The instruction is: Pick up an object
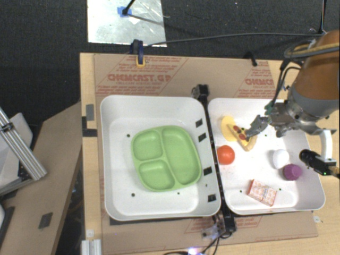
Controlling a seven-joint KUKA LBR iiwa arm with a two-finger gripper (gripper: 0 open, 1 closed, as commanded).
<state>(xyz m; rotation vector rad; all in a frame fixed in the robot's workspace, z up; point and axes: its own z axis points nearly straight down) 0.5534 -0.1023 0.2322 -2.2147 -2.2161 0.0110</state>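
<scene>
Pink packet (262, 192): a pink-and-white printed sachet lying flat, the nearest thing in the right bin (308, 198), untouched.
Purple piece (292, 171): small and rounded, near the right bin's right side, with a white egg-shaped object (279, 158) just beside it on its far-left.
Red-orange ball (226, 154): sits at the right bin's left wall, free of the arm.
Green tray (165, 157): a three-compartment plastic plate, lying alone in the middle of the left bin (114, 142).
Yellow piece (229, 126): a banana-like shape touching a pizza-slice toy (245, 138) with red dots, in the far-left part of the right bin; judging by where the tool is, this pair is the likely target.
Gripper (254, 129): low over the pizza-slice toy, its dark tip right at the toy's far end; whether the jaws are wide, narrow or closed on anything I cannot tell.
Arm (313, 84): grey with an orange band, reaching in from the right.
Progress: the approach looks made, but nothing is lifted; every object lies on the bin floor, so the grasp and the lift are left.
Surface: both white bins rest on a brown cardboard sheet (159, 73) with red print, clipped at its far edge.
Room: dark cloth lies beyond, with a shiny sheet (126, 15) on it, and an aluminium frame (18, 147) stands at the left.
</scene>
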